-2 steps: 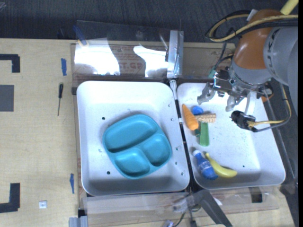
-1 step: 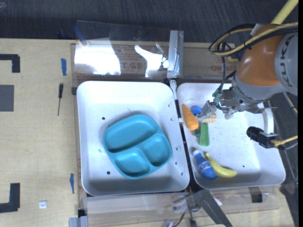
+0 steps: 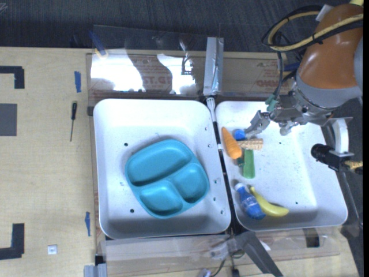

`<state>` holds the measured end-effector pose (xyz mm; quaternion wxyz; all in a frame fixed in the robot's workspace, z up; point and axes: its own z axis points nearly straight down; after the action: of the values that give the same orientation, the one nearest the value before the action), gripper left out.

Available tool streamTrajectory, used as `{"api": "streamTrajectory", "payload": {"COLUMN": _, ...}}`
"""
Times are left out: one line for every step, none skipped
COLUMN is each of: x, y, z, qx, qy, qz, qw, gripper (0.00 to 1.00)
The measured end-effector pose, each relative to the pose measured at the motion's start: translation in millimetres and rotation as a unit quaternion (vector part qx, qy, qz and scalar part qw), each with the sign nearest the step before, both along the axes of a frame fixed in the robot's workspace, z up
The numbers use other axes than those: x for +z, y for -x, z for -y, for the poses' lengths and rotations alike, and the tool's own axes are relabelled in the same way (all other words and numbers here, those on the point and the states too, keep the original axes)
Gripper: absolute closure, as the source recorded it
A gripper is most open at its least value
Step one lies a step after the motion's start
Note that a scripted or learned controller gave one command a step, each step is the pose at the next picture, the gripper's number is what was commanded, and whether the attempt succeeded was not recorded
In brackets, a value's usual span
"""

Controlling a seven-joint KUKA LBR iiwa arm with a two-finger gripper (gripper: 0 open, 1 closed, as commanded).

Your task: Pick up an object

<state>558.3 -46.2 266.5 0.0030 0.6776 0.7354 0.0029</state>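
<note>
While the big grey robot arm with the orange band (image 3: pixel 331 51) leans in over the right white plastic bin (image 3: pixel 311 172), its small metal gripper (image 3: pixel 258 123) hangs low near the bin's top left part. It looks like the reaching step of the job: nothing is picked up yet. I cannot tell if the gripper is wide or pinched together, because it is too small and dark to see well.

Right beside the gripper lie some toys in a little bunch: an orange carrot-shaped toy (image 3: pixel 232 144), a small tan block (image 3: pixel 252 145), a bit of blue (image 3: pixel 239 135), and a green stick-shaped toy (image 3: pixel 248 164) below them. They touch or nearly touch, so the next move should be careful. The gripper needs to come straight down on one toy and not push the others away.

Lower in the same bin, well apart from the gripper, lie a blue toy bottle (image 3: pixel 249 201) and a yellow toy banana (image 3: pixel 268 206), side by side.

The left white plastic bin (image 3: pixel 109 126) holds a big blue plastic tray with three parts (image 3: pixel 167 178).

Both bins sit on a pale wooden bench (image 3: pixel 46 172) with black marks and bits of blue tape. Behind it the floor is dark grey (image 3: pixel 144 4).
</note>
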Motion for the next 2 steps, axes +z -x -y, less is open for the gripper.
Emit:
{"api": "streamTrajectory", "payload": {"x": -85.4, "y": 57.4, "z": -1.3, "qx": 0.034, "qy": -0.0001, "qz": -0.008, "qw": 0.9994, "gripper": 0.00}}
{"api": "streamTrajectory", "payload": {"x": -178.3, "y": -5.4, "z": 51.6, "qx": 0.025, "qy": 0.0014, "qz": 0.001, "qw": 0.9997, "gripper": 0.00}}
